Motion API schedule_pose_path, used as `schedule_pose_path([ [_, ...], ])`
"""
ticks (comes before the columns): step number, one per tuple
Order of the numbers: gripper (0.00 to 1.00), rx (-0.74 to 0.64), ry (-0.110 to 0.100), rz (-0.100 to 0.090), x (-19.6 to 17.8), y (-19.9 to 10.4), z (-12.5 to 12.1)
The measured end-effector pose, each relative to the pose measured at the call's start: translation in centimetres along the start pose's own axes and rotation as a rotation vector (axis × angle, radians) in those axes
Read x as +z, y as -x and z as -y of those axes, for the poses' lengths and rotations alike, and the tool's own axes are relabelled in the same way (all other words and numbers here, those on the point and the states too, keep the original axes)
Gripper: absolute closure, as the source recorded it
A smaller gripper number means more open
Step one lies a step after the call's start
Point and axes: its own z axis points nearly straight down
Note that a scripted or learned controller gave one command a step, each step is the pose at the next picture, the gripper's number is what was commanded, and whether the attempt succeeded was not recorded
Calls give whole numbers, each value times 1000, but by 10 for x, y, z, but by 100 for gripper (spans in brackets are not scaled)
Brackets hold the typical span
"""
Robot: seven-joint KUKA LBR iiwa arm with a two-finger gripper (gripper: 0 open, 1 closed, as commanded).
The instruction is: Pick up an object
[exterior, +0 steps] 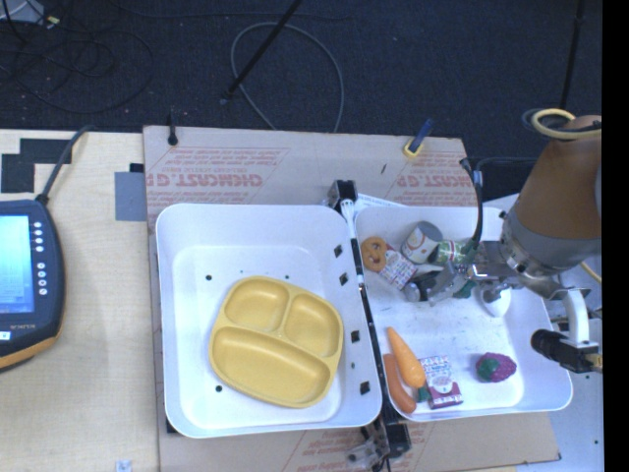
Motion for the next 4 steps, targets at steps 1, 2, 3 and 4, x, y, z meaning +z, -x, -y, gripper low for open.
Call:
schedule_pose_path([
  [1, 0, -1, 8, 4, -10, 46, -71],
  [2, 0, -4, 0, 1, 122, -25, -81],
  [3, 0, 1, 3, 2, 115, 29, -79],
  [4, 100, 3, 0, -3, 106, 28, -79],
])
